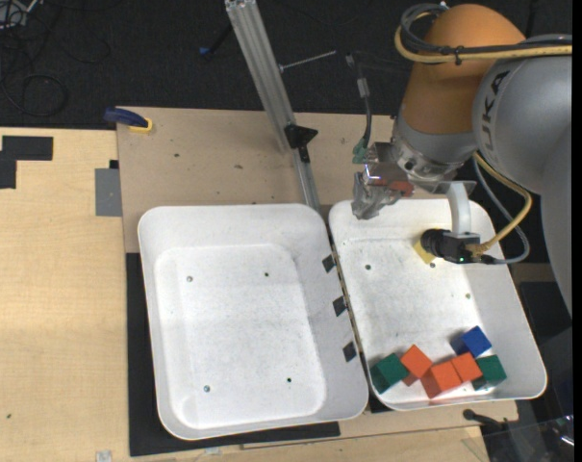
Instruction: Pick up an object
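Observation:
Several small blocks lie bunched at the near end of the right bin: a green block, an orange block, a larger orange block, a blue block and another green block. My gripper hangs over the far left corner of the right bin, well away from the blocks. I see nothing between its fingers.
The left bin sits beside the right one, separated by a rim with black clips. A slanted aluminium rail rises behind the bins. The bulky grey arm fills the upper right. Tan bench surface lies to the left.

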### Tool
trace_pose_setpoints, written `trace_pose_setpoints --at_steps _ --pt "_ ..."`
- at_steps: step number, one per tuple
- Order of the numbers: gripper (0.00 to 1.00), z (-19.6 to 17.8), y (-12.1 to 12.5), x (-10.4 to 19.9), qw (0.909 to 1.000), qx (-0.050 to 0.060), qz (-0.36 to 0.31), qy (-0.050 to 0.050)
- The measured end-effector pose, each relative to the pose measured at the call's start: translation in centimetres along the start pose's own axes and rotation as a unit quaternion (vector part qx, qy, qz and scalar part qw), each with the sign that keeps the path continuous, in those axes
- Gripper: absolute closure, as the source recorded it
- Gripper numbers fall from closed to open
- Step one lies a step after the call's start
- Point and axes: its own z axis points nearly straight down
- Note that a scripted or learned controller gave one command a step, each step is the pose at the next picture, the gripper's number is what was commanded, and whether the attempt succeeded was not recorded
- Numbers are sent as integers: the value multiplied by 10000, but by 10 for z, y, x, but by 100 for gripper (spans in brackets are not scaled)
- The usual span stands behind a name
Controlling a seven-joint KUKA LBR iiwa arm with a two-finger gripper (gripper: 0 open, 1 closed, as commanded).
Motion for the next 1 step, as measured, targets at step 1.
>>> trace_pose_setpoints --at_steps 1 --pt "100 15 -6 53 10000 1 -1 0"
